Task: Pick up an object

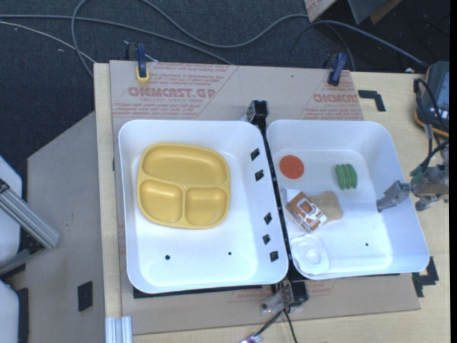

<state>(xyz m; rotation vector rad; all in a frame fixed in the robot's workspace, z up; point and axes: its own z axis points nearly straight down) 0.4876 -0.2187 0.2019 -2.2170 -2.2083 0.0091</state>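
Right bin: orange disc, green ridged piece, tan slab touching an orange-and-white packet, white cup near the front wall. End effector at the bin's right rim, well apart from them; grip state cannot be told. Left bin: yellow divided tray.
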